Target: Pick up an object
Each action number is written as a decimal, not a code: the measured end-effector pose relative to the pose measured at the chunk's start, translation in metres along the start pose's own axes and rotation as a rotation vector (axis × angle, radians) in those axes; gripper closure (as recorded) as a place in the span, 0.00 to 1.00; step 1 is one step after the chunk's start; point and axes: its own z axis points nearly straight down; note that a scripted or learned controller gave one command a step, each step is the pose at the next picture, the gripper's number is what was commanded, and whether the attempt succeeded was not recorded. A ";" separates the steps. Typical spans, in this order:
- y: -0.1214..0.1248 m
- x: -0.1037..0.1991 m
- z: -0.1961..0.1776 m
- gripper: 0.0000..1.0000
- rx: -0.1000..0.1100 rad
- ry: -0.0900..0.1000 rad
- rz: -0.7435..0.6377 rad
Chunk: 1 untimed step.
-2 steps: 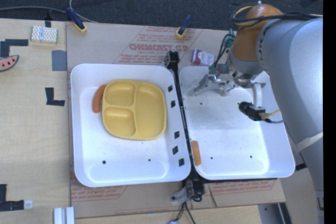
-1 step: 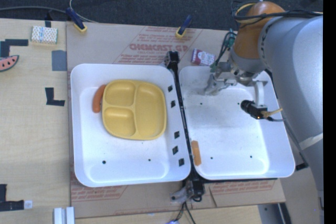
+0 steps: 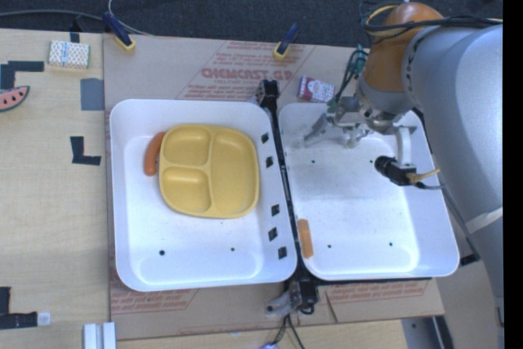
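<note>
While hanging over the right bin near its far edge, gripper with grip state impossible to tell, small orange piece nearer the camera at the divider, yellow divided plate and orange sausage-like item leftward in the left bin.
</note>
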 end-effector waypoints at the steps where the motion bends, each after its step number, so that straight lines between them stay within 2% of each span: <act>1: -0.047 0.021 0.009 0.00 0.001 0.002 0.002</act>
